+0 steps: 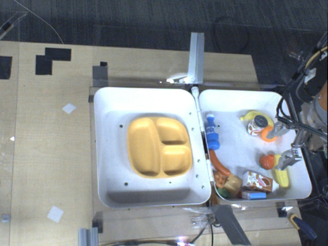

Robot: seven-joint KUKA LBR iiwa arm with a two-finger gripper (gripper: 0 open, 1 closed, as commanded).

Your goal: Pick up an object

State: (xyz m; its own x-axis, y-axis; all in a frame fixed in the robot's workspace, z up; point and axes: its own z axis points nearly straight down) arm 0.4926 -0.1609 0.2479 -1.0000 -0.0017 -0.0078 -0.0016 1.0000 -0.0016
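Note:
My gripper [282, 146] hangs over the right side of the right bin [233, 101], its two grey fingers [277, 131] spread open. Nothing sits between them. An orange round toy [267, 161] lies just left of the lower finger, next to a yellow corn cob [282, 177]. A yellow and white toy with a dark disc and an orange end [258, 123] lies just left of the upper finger. A blue bottle [211, 134] lies along the bin's left wall. At the bin's near edge are a long orange-red piece [219, 164], a small brown item [231, 184] and a printed carton [257, 182].
The left bin [110, 137] holds a yellow divided plate [158, 146]. A grey metal post [196, 58] stands behind the seam between the bins. Black cables [300, 78] and the arm crowd the right side. The wooden bench [46, 152] stretches left.

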